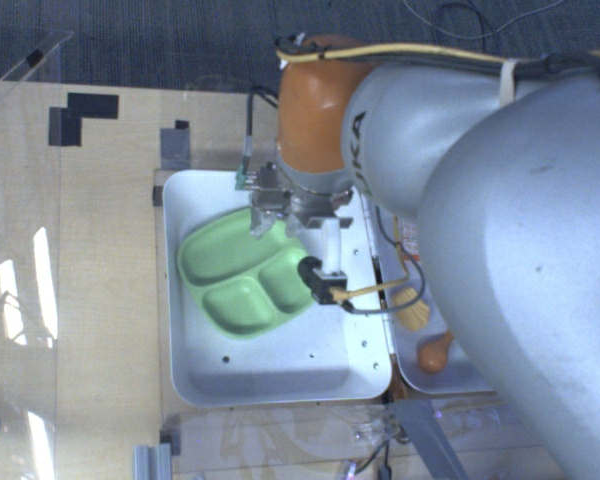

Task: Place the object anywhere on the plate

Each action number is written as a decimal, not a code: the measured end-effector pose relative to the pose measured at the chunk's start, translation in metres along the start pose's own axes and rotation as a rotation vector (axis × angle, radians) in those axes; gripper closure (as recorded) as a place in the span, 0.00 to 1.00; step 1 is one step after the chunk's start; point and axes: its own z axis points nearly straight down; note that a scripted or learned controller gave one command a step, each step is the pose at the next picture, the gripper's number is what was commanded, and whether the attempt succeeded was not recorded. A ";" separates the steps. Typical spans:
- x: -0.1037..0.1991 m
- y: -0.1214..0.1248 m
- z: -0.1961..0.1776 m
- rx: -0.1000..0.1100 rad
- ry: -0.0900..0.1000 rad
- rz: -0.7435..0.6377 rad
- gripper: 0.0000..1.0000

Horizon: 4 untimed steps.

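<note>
The gripper (267, 218) hangs low over the far rim of the green plate (230, 268), at the edge of its large compartment; whether it is open, closed or holding anything cannot be told, since the wrist hides it from above. The plate lies tilted across the left bin (280, 368), its two smaller compartments toward the near side. The loose things lie in the right bin (410, 373), well apart from the gripper: an orange-brown lump (435, 353) and, just beyond it, a pale brush (416, 314). Which of them is meant for the plate cannot be told. The big grey arm (500, 218) covers most of the right bin and cuts off the lump's right side.
</note>
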 end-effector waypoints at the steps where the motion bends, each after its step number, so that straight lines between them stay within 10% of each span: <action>1: -0.070 0.063 0.018 -0.002 -0.001 0.003 1.00; 2: 0.013 0.033 0.027 -0.002 0.001 -0.006 1.00; 3: -0.042 0.017 -0.053 -0.004 -0.001 -0.004 1.00; 4: 0.000 0.012 0.014 0.000 0.000 -0.002 1.00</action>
